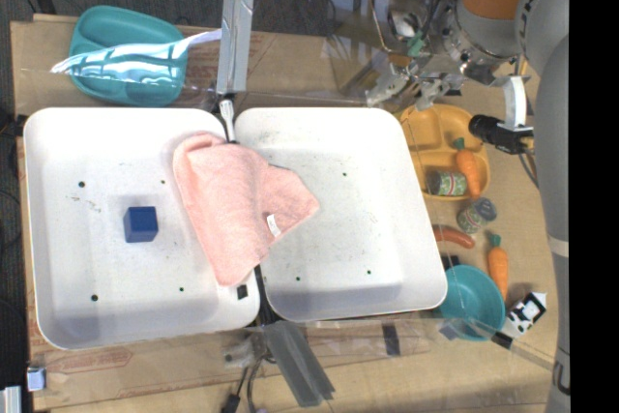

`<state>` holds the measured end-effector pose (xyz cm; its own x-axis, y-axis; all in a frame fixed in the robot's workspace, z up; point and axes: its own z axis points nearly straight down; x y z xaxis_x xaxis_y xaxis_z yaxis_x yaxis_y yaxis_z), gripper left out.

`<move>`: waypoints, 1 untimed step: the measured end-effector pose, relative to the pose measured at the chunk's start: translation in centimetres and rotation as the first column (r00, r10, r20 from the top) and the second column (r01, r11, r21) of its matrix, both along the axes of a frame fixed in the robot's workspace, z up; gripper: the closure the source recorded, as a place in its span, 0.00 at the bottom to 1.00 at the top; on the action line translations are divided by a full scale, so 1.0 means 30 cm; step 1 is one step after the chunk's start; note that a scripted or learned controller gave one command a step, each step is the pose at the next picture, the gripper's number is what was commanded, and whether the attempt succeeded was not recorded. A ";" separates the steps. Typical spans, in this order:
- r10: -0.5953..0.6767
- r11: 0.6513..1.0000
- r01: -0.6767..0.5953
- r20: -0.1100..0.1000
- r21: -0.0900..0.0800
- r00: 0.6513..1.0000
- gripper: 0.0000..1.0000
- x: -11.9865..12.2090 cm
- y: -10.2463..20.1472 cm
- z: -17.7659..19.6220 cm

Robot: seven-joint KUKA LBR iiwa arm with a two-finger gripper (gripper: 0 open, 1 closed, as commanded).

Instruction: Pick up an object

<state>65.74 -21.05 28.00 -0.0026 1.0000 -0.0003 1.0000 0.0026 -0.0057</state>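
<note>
pink cloth (242,203) lies draped over the seam between both bins, blue block (141,223) sits in the left bin (58,305).
gripper (411,77) hangs beyond the right bin (416,251); finger state i cannot tell. risk: a grab may snag only a fold of cloth and slip.

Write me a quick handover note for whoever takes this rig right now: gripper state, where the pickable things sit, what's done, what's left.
Gripper: raised beyond the far right corner of the right bin, above the bench, nothing seen between its fingers; open or shut cannot be told.
Pink cloth: draped across the divide between the two bins, partly in each.
Blue cube: lying in the left bin, apart from the cloth.
Done: nothing picked up yet.
Left: bring the arm down over the cloth or the cube, grasp and lift.
</note>
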 end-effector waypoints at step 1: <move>0.105 0.994 -0.105 -0.001 0.002 0.994 0.00 -0.015 0.010 -0.083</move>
